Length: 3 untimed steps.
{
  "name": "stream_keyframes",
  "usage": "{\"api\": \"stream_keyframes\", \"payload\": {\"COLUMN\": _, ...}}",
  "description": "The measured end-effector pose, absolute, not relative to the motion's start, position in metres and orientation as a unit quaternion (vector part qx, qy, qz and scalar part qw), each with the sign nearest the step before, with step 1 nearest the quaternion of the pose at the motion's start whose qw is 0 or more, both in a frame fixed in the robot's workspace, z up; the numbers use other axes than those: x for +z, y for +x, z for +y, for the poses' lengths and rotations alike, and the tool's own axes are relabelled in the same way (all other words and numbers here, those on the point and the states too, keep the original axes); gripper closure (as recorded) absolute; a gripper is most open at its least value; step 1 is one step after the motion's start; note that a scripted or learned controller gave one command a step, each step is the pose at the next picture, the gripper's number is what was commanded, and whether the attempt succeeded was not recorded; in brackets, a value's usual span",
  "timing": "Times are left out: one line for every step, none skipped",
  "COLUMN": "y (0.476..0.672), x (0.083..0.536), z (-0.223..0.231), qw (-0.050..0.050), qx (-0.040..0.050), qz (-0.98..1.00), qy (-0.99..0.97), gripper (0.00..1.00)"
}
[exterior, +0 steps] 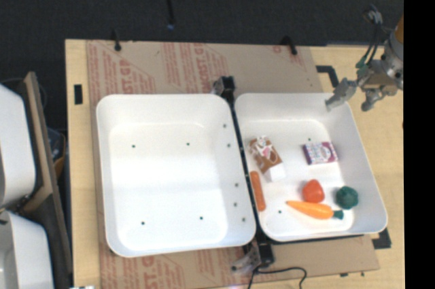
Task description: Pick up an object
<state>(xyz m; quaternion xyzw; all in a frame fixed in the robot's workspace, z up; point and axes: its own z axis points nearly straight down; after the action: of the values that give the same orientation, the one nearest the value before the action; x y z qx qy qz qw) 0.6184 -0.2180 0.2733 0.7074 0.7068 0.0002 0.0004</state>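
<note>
Your left bin point(122, 145) offers only bare white floor, its rim touching the right bin point(285, 107) along the centre seam. Cross that seam and you find the pickable things, all in the right bin's near half: a slim orange stick point(257, 190) lying along the left wall, a brown-and-white packet point(266, 155) just beside it, a carrot point(310, 209) resting near the front rim, a red-orange piece point(313, 190) touching the carrot's upper side, a purple carton point(319, 153) farther back, and a green lump point(346, 196) by the right wall. The purple carton likely gives you the easiest approach, with open floor on every side; the stick hugs the wall and leaves little room for a finger. At far right, your gripper point(352, 96) hangs above the bin's far right corner, well apart from everything, jaws spread with nothing between them.
</note>
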Motion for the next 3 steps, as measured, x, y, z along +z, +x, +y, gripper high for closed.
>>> {"api": "stream_keyframes", "payload": {"y": 0.565, "x": 0.139, "z": -0.224, "qw": -0.005, "qx": -0.0028, "qz": 0.706, "qy": 0.708, "gripper": 0.0}}
{"api": "stream_keyframes", "payload": {"y": 0.569, "x": 0.156, "z": -0.224, "qw": 0.001, "qx": 0.0005, "qz": 0.707, "qy": 0.708, "gripper": 1.0}}
{"api": "stream_keyframes", "payload": {"y": 0.612, "x": 0.173, "z": -0.135, "qw": 0.0, "qx": 0.0015, "qz": 0.71, "qy": 0.705, "gripper": 1.0}}
